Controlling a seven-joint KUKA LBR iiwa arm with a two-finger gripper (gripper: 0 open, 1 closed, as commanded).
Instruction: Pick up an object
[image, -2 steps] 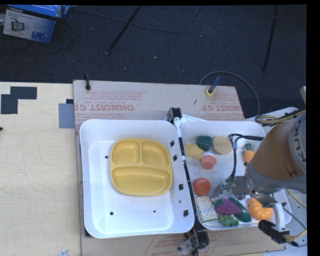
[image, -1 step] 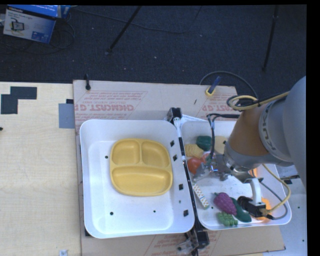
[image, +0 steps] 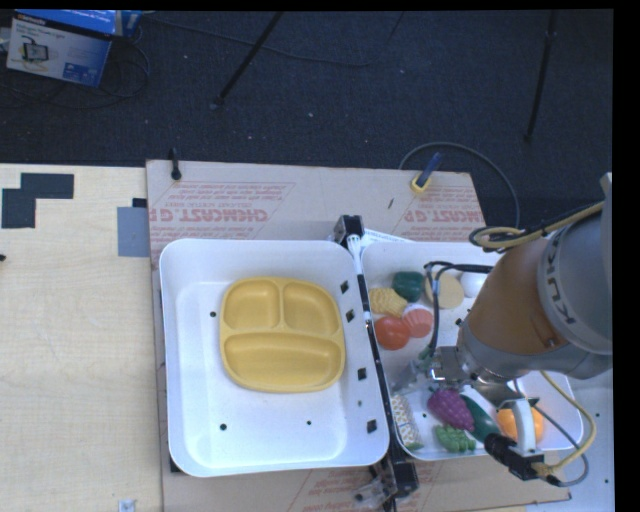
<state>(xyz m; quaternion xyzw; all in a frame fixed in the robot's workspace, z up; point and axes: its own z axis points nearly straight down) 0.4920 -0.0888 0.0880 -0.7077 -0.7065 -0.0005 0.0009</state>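
Note:
The right bin (image: 378, 262) holds several toy foods. A dark green piece (image: 407, 284) and a yellow piece (image: 388, 300) lie at its far end, with a red tomato (image: 392, 334) and a pale red piece (image: 417, 322) just below them. Purple grapes (image: 450, 407), green grapes (image: 455, 438), an orange fruit (image: 520, 423) and a speckled cob (image: 404, 419) sit at the near end. My gripper (image: 440, 372) hangs low over the bin's middle, just above the purple grapes. The orange-banded wrist (image: 510, 300) hides much of the bin's right side.
The left bin (image: 190, 380) carries a yellow divided plate (image: 282, 333). A black divider (image: 366, 340) runs between the bins. Cables loop around the wrist and over the right bin's near corner (image: 560, 465). Cardboard (image: 250, 205) lies under both bins.

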